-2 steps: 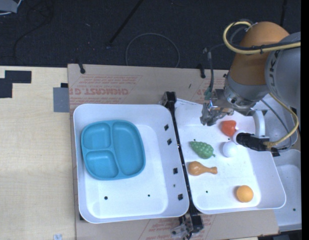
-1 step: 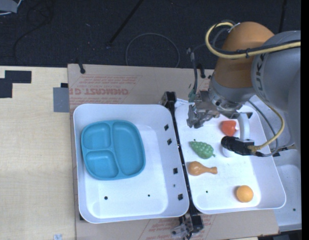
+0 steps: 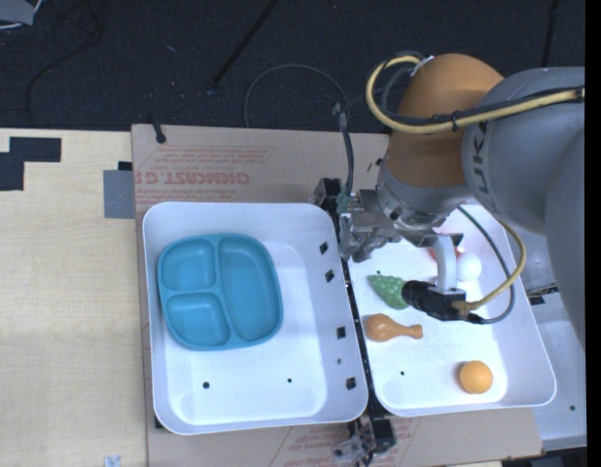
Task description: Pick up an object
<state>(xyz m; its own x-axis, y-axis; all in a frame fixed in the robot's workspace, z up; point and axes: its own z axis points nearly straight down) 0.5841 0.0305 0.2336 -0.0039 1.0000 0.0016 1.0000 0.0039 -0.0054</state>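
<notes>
Orange ball (image 3: 476,377), small, round, smooth; lay near front right corner of right bin (image 3: 534,382). Tan drumstick-shaped toy (image 3: 391,329) and green leafy piece (image 3: 387,288) alongside. Gripper (image 3: 364,246) opening: could not tell.

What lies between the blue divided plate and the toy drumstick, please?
In the camera view, bare white floor of the left bin, then the two bins' adjoining rims, separate the blue divided plate from the toy drumstick in the right bin.
</notes>
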